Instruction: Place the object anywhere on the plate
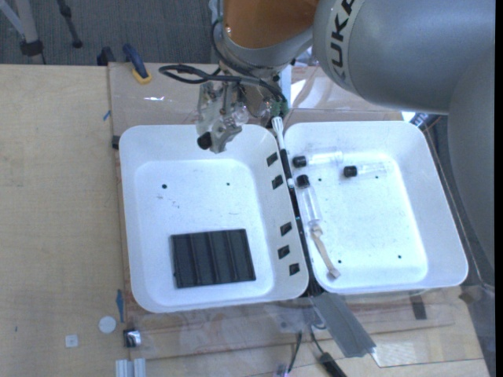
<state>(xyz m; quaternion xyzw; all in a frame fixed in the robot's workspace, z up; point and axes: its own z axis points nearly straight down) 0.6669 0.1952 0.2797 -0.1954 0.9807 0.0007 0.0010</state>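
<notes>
Bins sit side by side on the wooden bench [55, 210], both shallow and white, and the grey arm [409, 38] leans in over them from the right, its orange band [263, 6] showing near the top of the scene. At the end of the arm the gripper [218, 132] hangs over the far rim of the left bin [141, 234], a tangle of metal parts and black cable above it; from where I stand I cannot tell how it is set, and I see nothing clearly caught in it. Down in the left bin, toward its near side, a dark ribbed plate [213, 258] lies flat on the floor of the bin with nothing on top of it. Over in the right bin [409, 242], a few clear tube-like pieces with black caps [346, 166] lie near the far left corner, and another clear tube [308, 204] runs along the left wall, ending in a pale curved strip [323, 255] lower down. Which of these is meant as the object I cannot say, but all of them lie in the right bin, well apart from the plate. A row of small black clips [284, 228] lines the seam between the two bins.
</notes>
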